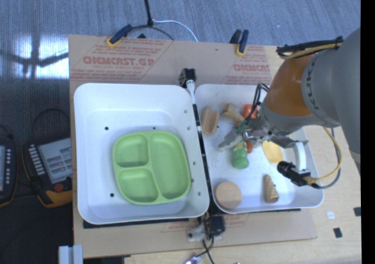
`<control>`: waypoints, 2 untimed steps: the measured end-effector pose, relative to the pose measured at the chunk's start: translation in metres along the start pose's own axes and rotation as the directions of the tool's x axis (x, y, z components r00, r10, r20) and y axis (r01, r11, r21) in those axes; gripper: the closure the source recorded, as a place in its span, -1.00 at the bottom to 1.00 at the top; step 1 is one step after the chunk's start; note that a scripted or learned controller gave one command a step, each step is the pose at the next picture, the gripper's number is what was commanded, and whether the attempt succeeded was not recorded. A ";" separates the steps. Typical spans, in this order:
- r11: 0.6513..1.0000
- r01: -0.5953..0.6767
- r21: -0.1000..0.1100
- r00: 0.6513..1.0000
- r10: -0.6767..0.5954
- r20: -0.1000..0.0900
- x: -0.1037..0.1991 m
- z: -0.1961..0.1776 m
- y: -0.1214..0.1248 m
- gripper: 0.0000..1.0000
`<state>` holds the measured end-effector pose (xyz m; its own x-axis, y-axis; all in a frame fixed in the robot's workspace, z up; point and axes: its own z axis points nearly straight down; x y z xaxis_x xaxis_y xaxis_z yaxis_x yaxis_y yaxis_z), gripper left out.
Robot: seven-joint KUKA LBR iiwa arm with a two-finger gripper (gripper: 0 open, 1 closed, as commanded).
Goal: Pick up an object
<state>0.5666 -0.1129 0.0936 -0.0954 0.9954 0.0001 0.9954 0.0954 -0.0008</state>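
My gripper (241, 137) hangs low in the right bin (304, 198), right of frame centre, just above the green toy (239, 158). Whether it's spread or pinched I can't tell. Crowded here: orange piece (250, 110) and yellow piece (272, 151) sit close, so I may nudge neighbours and come up empty.

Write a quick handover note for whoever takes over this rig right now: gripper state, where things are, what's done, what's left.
Gripper: low in the right bin, over the green object; grasp cannot be confirmed.
Right bin also has a round bun, a cone, a yellow piece and a tan piece.
Left bin: green divided plate.
Done: arm lowered into the bin.
Left: confirm a grasp and lift.
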 end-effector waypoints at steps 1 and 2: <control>1.000 -0.001 -0.002 1.000 0.001 0.002 -0.001 -0.011 0.001 1.00; 1.000 -0.007 -0.003 1.000 0.007 0.001 0.047 -0.130 0.025 1.00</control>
